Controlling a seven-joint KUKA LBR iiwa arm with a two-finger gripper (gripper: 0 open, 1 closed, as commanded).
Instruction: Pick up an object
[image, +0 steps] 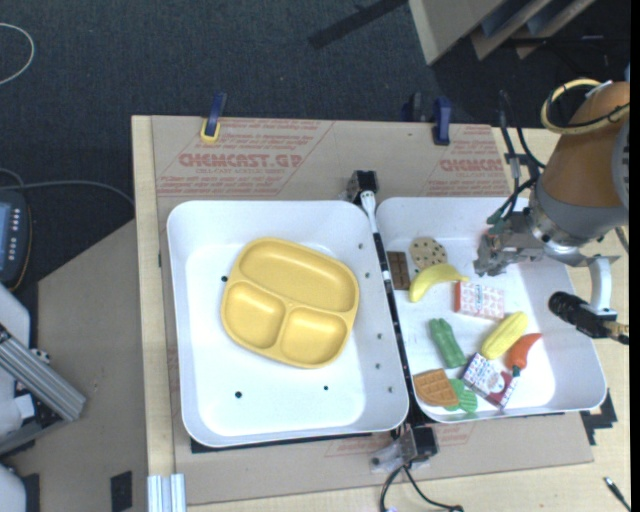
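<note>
The right bin (580, 385) holds several toy foods: a banana (433, 280), a cookie (427, 249), a brown bar (398, 270), a red-and-white packet (480, 299), a green pickle (447, 342), a corn cob (503, 334), a carrot (523, 350), a waffle (436, 387) and a small carton (489, 380). My gripper (497, 250) hangs over the bin's upper right part, just above and to the right of the banana and packet. Nothing shows between its fingers.
The left bin (200, 330) bears a yellow three-compartment plate (289, 302). A black clip (363, 184) sits at the bins' top junction. Cables run by the arm at right, and a black handle-like part (580, 315) juts over the right bin's edge.
</note>
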